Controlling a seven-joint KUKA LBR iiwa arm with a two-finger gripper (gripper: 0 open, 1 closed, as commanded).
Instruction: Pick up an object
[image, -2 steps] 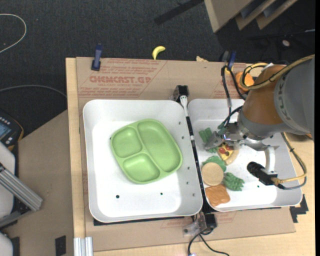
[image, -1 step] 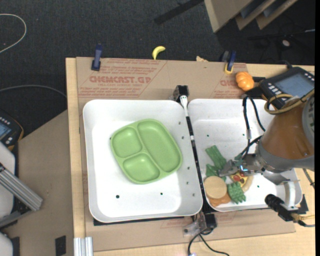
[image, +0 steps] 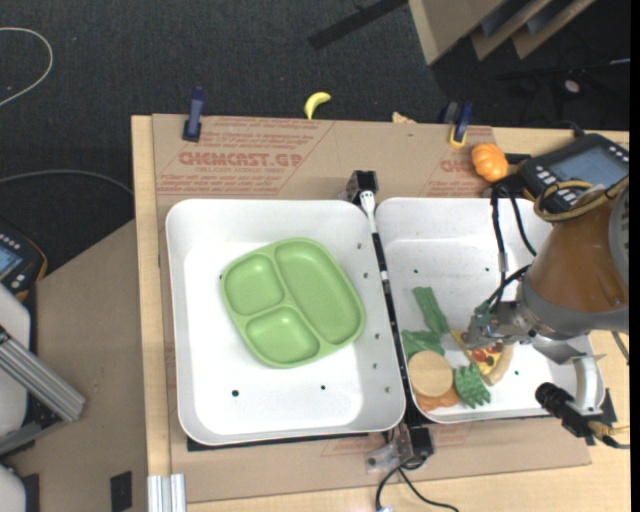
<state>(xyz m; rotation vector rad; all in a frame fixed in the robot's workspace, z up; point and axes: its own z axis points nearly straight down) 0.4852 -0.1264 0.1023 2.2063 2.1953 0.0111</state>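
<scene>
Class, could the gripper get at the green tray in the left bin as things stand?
Probably yes. The green tray lies alone in the left bin with nothing on or over it. The gripper sits low in the right bin among the toys, so the arm would have to lift and cross over.

Even overhead light falls on the bench (image: 250, 160), bright enough to wash out the two white bins (image: 200, 300), with the floor beyond dim. Shadows are soft and short. The arm (image: 580, 270) at the right edge is slightly blurred; the frame is grainy throughout.
</scene>
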